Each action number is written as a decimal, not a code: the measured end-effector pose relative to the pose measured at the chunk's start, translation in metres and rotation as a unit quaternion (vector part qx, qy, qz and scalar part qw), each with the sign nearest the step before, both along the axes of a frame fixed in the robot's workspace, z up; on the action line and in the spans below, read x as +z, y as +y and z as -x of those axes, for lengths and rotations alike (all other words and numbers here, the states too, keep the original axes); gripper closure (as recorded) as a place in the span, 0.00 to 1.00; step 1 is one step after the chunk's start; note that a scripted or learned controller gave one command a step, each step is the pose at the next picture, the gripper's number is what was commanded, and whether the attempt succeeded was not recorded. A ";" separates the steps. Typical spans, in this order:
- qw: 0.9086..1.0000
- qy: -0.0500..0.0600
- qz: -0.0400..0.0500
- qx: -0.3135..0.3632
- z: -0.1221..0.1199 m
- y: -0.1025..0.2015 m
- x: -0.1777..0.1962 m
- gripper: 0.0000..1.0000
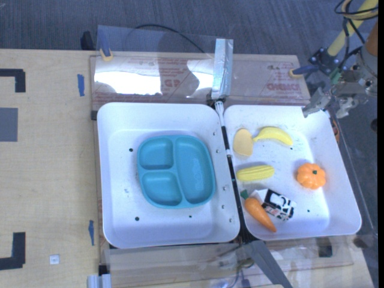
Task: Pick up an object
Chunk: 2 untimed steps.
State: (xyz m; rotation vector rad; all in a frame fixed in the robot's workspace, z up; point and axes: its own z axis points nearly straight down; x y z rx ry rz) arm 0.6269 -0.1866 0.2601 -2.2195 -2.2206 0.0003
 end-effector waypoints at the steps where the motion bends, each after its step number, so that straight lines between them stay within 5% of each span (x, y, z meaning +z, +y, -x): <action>1: 1.000 -0.007 0.003 0.011 0.021 0.007 0.080 0.00; 2: 0.990 0.003 -0.001 0.139 -0.008 0.030 -0.044 0.00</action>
